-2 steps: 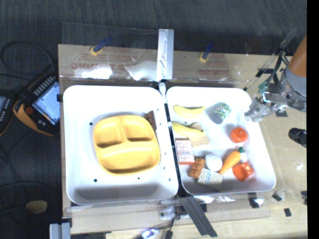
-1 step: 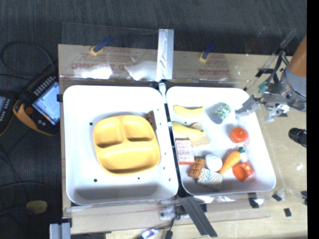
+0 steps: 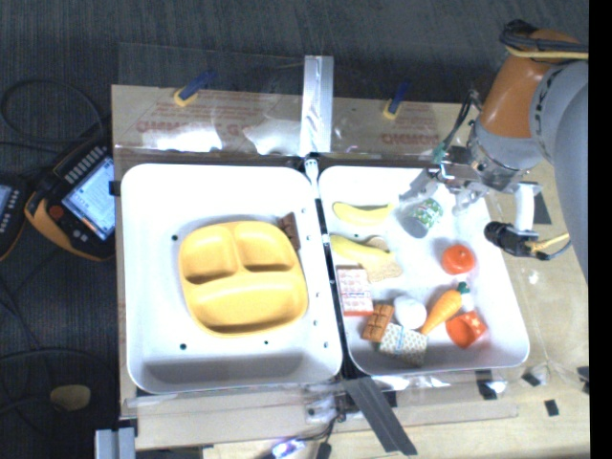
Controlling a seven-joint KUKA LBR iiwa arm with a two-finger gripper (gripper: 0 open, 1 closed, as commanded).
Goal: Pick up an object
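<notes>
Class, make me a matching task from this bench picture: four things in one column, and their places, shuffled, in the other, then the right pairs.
Things:
1. yellow tray
2. carrot
3. banana
4. gripper

Places:
A. right bin, top left part
B. left bin
C. over the right bin's top edge
D. right bin, lower right part

Pairs: 1-B, 2-D, 3-A, 4-C
</notes>
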